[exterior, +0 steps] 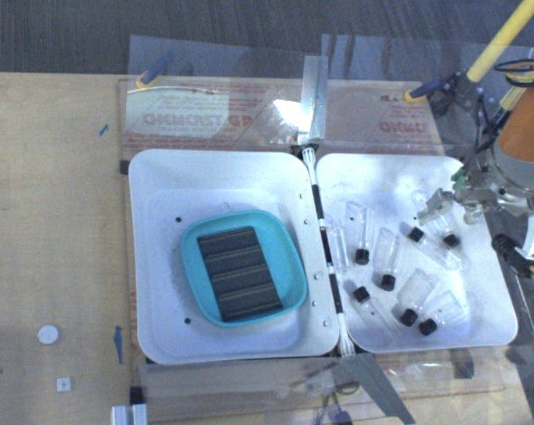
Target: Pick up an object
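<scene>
Several clear plastic vials with black caps lie scattered in the right bin (479, 326). One vial (360, 235) lies near the bin's left wall, another vial (387, 260) lies mid-bin, and a third vial (414, 297) lies toward the front. My gripper (452, 202) hangs over the bin's right rear part, just above a vial (445, 234) near the right wall. Nothing visibly sits in the gripper. The grey arm with its orange band (523, 124) comes in from the right edge.
The left bin (151, 193) holds a teal tray (196, 246) with a dark ribbed insert (240, 273). A metal divider (314, 96) and clear sheets stand behind the bins. A yellow rod (506, 29) and cables crowd the upper right.
</scene>
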Robot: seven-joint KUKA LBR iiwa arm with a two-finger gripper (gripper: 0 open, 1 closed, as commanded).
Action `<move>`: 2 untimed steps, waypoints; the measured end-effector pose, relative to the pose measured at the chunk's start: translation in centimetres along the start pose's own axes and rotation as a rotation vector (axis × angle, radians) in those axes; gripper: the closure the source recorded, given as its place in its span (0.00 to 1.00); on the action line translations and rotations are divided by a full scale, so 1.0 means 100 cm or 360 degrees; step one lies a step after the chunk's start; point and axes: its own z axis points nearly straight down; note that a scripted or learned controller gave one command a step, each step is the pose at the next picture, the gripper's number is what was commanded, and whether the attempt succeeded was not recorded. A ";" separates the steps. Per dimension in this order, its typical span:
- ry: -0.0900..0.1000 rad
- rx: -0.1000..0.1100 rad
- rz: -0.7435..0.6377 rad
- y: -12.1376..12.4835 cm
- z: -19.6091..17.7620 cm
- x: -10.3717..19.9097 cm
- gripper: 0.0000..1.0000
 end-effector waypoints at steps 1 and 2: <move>0.0018 -0.0018 -0.0076 0.003 0.043 0.004 0.00; 0.0000 -0.0009 -0.0151 -0.050 0.045 0.039 0.00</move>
